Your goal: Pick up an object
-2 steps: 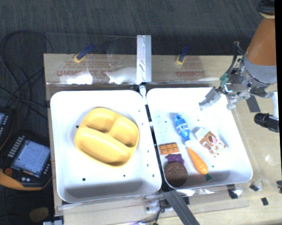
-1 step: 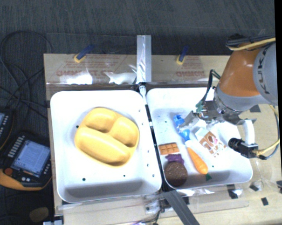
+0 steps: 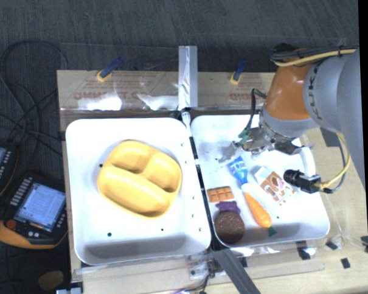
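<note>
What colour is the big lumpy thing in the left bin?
Yellow. The big, lumpy, glossy object lies in the shallow white left bin, seen best in the camera view from above.

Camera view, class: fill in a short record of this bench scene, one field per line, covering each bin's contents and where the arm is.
left bin: one large yellow object
right bin: carrot, brown round item, orange waffle block, blue packet, white packet
arm: reaches in from the right, over the right bin
end effector: low above the right bin's upper part, near the blue packet; grip state unclear
</note>
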Tool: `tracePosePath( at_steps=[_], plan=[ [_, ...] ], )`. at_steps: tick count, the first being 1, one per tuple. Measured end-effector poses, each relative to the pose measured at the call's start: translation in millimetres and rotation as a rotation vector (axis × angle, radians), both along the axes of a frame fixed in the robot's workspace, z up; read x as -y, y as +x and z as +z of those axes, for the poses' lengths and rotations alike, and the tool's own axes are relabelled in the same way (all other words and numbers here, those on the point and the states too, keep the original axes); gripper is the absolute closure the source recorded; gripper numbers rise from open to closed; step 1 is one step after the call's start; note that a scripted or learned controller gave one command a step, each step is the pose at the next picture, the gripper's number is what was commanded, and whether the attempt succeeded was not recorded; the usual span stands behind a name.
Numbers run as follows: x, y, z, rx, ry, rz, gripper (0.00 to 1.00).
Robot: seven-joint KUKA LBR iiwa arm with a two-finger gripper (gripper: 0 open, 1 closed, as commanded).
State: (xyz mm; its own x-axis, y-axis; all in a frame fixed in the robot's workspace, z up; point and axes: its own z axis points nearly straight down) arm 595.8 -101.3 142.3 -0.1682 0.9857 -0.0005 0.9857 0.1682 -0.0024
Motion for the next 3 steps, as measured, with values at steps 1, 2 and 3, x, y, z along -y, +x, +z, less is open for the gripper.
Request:
tracePosePath(
  at_steps=[1,2,3],
  plan=[
    [20.3,20.0,-53.4,0.011,-0.002,-0.015,0.0],
    [20.4,21.5,-41.6,0.016,0.0,-0.015,1.0],
    [-48.1,34.6,41.1,0.001,0.001,0.075,1.0]
  ],
)
